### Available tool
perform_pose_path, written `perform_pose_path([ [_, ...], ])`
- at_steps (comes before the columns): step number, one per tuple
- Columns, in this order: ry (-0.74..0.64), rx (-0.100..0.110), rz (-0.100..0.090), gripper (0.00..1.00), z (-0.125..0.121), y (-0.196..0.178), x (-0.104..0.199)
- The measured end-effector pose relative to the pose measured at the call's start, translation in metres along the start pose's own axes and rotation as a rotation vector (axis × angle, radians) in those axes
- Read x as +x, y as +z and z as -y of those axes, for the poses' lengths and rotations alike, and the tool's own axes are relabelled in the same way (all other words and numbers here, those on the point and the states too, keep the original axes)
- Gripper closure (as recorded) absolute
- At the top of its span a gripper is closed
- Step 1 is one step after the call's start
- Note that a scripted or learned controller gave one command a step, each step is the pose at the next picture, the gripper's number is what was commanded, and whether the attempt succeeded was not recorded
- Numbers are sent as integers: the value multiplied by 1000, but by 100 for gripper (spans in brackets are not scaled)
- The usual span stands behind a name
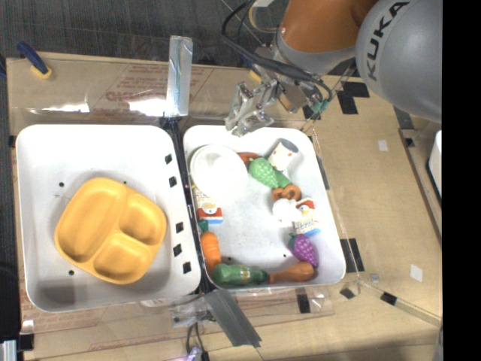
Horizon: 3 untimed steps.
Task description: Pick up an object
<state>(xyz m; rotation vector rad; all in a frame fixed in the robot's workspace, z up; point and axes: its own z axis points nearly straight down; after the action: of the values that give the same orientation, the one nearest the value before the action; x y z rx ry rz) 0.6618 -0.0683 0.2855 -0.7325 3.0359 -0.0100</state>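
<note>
- Nothing has been picked up, as far as can be judged: every toy still lies in a bin and the gripper [244, 115] carries nothing
- The gripper hangs just past the far rim of the right bin [328, 201], near that bin's far left corner, above the bench rather than over the toys
- Its fingers look spread apart with only air between them, though the shiny metal there is cluttered and hard to read
- The grey arm with its orange band [323, 10] comes in from the far right, wrist bent so the gripper points down and to the left; loose cables loop round the wrist
- The likely targets all sit in the right bin: a white bowl [218, 168] at the far left, a green toy [264, 173] just right of it, a white cup [283, 154] near the far rim
- Along the right side lie a small brown pretzel-like piece [285, 193] and a purple grape bunch [304, 248]; at the near edge a green bottle [239, 275] and an orange carrot [210, 248]
- The left bin [30, 156] holds a yellow divided plate [111, 229], well apart from the gripper
- Left to do, in my judgement: move over a toy, descend, close, lift; the white cup and green toy are nearest
</note>
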Motion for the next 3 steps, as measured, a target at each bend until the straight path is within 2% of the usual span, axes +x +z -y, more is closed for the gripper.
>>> perform_pose_path([
  [1,-25,-15,-20,100,-45,78,-15],
  [2,142,-4,-10,100,4,-10,8],
  [3,281,-8,-18,100,-33,-3,-7],
])
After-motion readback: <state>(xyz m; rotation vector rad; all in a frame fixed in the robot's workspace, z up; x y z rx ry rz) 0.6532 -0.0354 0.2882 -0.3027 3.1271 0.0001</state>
